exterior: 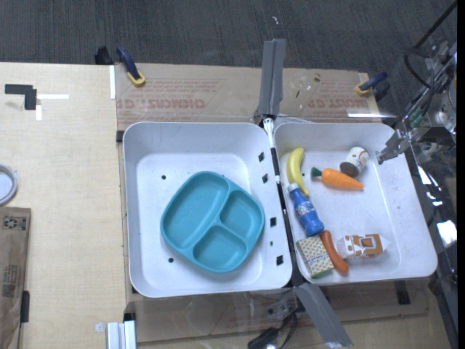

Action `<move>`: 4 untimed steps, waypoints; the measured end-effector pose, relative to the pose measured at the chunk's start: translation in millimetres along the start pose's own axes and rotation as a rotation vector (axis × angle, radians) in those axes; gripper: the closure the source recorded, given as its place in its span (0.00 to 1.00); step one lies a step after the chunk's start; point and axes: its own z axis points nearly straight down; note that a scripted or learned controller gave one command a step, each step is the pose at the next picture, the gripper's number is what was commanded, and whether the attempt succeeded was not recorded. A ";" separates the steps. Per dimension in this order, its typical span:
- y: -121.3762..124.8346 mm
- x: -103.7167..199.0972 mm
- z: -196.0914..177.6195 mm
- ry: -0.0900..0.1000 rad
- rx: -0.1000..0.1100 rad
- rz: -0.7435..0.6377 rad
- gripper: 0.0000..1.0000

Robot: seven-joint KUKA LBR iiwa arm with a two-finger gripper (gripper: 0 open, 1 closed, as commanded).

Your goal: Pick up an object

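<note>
From the carrot (341,179), my likely pick in the right bin (407,217): nearer the camera lie a small carton (362,246), a sausage (335,251) and a blue bottle (305,211). A banana (293,167) sits just left. My gripper (389,150) hovers just beyond, right of the carrot, grasping nothing; its grip I cannot tell.

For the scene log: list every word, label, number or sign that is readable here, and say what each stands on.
"CHEMC..." in red print, upside down, its ending unclear: on the brown cardboard sheet behind the left white bin.
Similar red print on the cardboard behind the right white bin: too blurred to read.
Recycling-type symbol: on the brown paper bag at the left edge.
Labels on the blue bottle and small white carton: too small to read.
</note>
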 end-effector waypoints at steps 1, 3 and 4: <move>-13.6 -15.5 142.7 0.007 -0.003 -0.125 0.00; 57.8 9.5 150.8 -0.001 0.002 -0.113 1.00; 57.7 9.6 151.1 -0.001 0.003 -0.113 0.00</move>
